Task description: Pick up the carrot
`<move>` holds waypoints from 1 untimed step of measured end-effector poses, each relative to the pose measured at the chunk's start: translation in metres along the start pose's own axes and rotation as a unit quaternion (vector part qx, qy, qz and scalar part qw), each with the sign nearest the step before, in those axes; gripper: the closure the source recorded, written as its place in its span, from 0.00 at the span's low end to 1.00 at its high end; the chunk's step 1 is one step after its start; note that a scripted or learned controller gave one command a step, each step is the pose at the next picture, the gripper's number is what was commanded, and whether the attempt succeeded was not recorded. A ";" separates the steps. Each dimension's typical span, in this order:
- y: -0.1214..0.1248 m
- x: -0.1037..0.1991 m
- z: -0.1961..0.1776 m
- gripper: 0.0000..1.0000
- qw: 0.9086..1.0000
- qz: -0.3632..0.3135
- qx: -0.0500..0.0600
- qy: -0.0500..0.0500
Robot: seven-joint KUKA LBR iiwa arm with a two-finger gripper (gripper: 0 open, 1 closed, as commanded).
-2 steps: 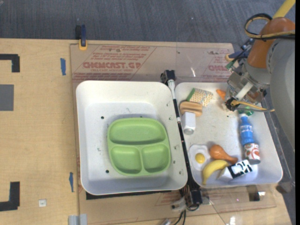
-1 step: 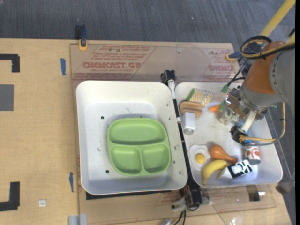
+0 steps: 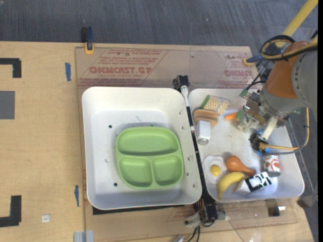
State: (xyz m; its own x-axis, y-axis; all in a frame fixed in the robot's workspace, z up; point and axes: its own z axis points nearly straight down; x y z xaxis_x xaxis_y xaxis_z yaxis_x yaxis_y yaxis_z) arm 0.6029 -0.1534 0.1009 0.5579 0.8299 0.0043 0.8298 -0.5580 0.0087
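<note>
Left bin [image 3: 96, 135] holds a green tray [image 3: 149, 157] w/ three compartments. Right bin [image 3: 292, 178] holds hot dog [image 3: 205, 116], banana [image 3: 228, 182], egg [image 3: 215, 170], can [image 3: 272, 163] etc. Carrot [image 3: 230, 117], small and orange, lies right of the hot dog, just beside the gripper [image 3: 245, 121]; its grip state I cannot tell. Wood bench [image 3: 40, 150], grey floor [image 3: 151, 9].

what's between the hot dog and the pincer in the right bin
In the camera view, the carrot lies between the hot dog and the pincer.

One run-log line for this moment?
arm: over right bin | gripper: beside carrot | grasp: unconfirmed | carrot: in bin
</note>
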 end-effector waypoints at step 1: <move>-0.001 0.000 0.001 0.00 1.000 0.000 0.001 0.000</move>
State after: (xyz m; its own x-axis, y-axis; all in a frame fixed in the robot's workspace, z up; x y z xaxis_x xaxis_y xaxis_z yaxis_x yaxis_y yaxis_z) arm 0.6024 -0.1533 0.0999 0.5586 0.8294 0.0039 0.8294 -0.5586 0.0065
